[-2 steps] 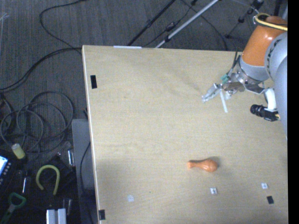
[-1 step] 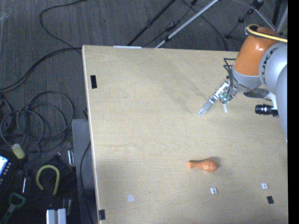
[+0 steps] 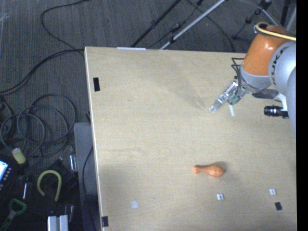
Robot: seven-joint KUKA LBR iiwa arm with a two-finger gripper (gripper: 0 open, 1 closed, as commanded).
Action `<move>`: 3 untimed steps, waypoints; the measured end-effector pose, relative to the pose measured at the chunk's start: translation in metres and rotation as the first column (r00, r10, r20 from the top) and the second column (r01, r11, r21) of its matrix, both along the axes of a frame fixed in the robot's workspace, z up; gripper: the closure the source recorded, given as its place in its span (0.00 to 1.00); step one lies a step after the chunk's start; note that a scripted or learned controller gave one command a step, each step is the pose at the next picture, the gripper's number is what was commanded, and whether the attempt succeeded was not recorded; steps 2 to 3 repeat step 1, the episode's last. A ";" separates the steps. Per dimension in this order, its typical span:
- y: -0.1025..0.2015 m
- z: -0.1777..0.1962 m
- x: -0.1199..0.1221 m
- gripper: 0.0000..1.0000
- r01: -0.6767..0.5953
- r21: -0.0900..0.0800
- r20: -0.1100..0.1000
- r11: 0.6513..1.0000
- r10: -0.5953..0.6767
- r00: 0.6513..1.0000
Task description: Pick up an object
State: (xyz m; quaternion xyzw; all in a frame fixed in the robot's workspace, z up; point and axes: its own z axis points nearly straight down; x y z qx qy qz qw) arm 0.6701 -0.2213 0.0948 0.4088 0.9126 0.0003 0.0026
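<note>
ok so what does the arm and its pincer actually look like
The arm is light grey with a rounded orange band above the wrist, and a yellowish cable loops over the top of that band. The pincer is small and slim, silvery metal with pale fingers. A short black cylindrical part sticks out beside the wrist.

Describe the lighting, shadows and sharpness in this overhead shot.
Camera view: even, soft light on the tan bench top, no glare; a faint shadow lies under the orange object; the end effector looks slightly blurred and its fingers are hard to resolve; the dark floor at left is dim but its cables remain distinct.
</note>
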 end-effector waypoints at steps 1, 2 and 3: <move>0.073 0.082 -0.004 1.00 0.011 0.002 -0.002 1.000 -0.011 1.000; 0.073 0.082 -0.004 1.00 0.011 0.002 -0.002 1.000 -0.011 1.000; 0.073 0.082 -0.004 1.00 0.011 0.002 -0.002 1.000 -0.011 1.000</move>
